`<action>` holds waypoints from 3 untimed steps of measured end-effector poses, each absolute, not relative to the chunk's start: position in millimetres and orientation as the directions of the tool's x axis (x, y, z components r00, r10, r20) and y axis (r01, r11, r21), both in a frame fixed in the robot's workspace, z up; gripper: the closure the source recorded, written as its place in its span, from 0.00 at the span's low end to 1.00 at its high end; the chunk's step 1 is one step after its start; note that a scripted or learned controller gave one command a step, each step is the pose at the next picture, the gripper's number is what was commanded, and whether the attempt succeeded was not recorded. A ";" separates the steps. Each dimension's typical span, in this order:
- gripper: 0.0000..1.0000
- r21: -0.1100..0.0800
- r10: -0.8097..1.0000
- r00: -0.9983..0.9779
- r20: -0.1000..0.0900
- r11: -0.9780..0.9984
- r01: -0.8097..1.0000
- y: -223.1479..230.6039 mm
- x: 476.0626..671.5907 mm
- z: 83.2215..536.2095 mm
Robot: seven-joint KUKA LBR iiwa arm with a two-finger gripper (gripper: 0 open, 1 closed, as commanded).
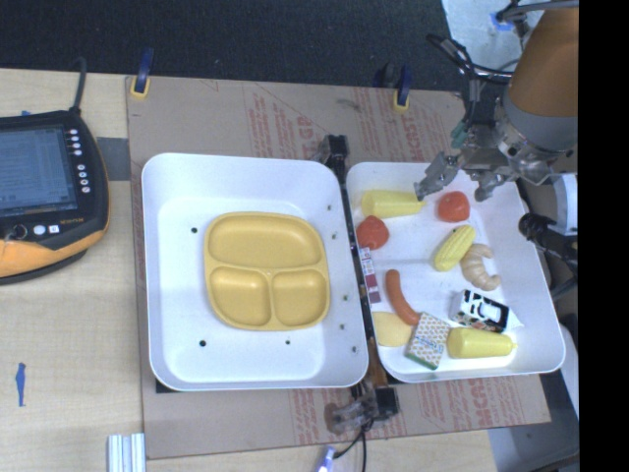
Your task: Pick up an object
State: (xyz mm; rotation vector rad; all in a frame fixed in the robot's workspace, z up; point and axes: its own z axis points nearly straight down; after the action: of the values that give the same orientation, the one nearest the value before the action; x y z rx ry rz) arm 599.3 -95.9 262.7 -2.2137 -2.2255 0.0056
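Observation:
The right bin (531,264) holds several toy foods: a yellow block (390,203), a red tomato (371,231), a red round piece (453,206), a corn cob (453,247), a pale croissant (482,265), an orange sausage (400,296), a yellow wedge (389,330), a patterned box (428,340), a black-and-white item (482,310) and a yellow cylinder (480,343). My gripper (458,186) hangs open just above the far side of the red round piece, one finger towards the yellow block and the other on the piece's right. Nothing sits between the fingers.
The left bin (167,264) carries a yellow divided plate (267,268). A control tablet (39,190) lies on the bench at far left. Blue clamps (142,72) pin the cardboard sheet under the bins. The arm's orange band (550,47) rises at the upper right.

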 end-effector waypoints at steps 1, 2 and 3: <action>0.00 -0.008 1.000 -0.005 -0.002 0.005 1.000 -164.0 586.9 122.7; 0.00 -0.003 1.000 -0.006 -0.002 0.006 1.000 -181.6 597.8 91.8; 1.00 -0.003 1.000 -0.010 -0.005 0.010 1.000 -182.7 598.0 102.5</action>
State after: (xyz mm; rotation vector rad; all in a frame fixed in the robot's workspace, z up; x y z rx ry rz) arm 598.0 -182.7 102.5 -2.2109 -2.2341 0.0089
